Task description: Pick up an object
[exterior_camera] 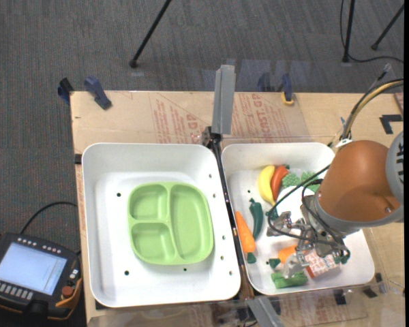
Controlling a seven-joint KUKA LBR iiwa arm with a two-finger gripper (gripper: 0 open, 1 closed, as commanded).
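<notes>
Two shallow white bins side by side on bench. Left bin (99,182): holds one green divided plate (170,223), three compartments, lying flat near bin centre, nothing on it.

Right bin (249,157): toy food clutter. Yellow banana (266,184) at far left part, touching red-orange pepper (279,178) just right of it. Green leafy piece (298,180) further right, partly hidden by arm. Dark green chili (256,216) nearer the middle, with orange carrot (245,234) just left of it, lying along the bin's left wall. Small orange piece (286,253) near the gripper. Green vegetable (288,279) at near edge. Red-and-white packet (322,267) just right of that, partly under the gripper.

Arm (358,182) reaching in from right, orange band over right half of right bin. Gripper (307,247) low over near-middle of right bin, above the orange piece and packet. Finger opening: cannot tell, hardware and cables cluttered. Nothing seen clearly between fingers; no object visibly lifted. All items resting in the bin.

Grey upright post (223,101) at far side between bins. Teach pendant (31,271) on floor near left.
</notes>
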